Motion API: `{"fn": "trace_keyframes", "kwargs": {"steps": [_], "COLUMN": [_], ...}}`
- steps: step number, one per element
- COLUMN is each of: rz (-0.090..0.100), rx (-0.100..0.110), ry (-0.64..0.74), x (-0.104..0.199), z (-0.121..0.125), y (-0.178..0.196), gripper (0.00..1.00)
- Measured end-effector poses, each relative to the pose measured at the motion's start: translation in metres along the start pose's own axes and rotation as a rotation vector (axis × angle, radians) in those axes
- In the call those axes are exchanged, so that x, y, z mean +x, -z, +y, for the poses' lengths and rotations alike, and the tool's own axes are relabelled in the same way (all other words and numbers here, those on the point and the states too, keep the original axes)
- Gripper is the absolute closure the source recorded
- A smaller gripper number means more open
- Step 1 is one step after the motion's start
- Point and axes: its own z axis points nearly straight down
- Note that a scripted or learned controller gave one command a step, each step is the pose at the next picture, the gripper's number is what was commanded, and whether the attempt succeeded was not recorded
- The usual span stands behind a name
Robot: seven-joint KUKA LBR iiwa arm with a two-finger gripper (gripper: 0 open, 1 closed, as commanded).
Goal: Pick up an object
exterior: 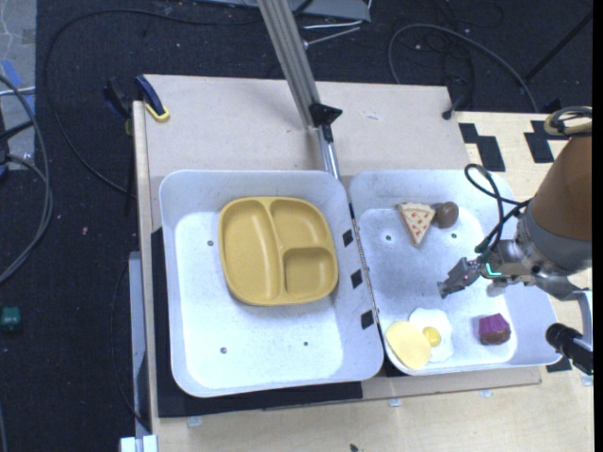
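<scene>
Right shallow white bin (377, 252): open floor at centre and 9 o'clock side; things crowd rim. One two-finger gripper (456, 282) hovers over bare floor near middle, fingers slightly parted, nothing between them (released). Five things here: triangular pizza slice (415, 221) and brown ball (445, 215) touching at 12 o'clock; purple block (494, 329) at 4; fried egg (433, 332) overlapping yellow disc (407, 345) at 6. Left white bin (188, 337) holds one yellow divided plastic plate (279, 250).

Yellow tray (279, 250), purple block (494, 329), white bins (188, 337).
</scene>
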Motion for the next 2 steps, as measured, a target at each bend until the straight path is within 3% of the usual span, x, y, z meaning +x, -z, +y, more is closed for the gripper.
{"fn": "trace_keyframes", "kwargs": {"steps": [1, 2], "rz": [0.000, 0.001], "rx": [0.000, 0.003], "ry": [0.000, -0.002], "x": [0.000, -0.006], "z": [0.000, 0.007], "y": [0.000, -0.050], "gripper": [0.00, 0.00]}}
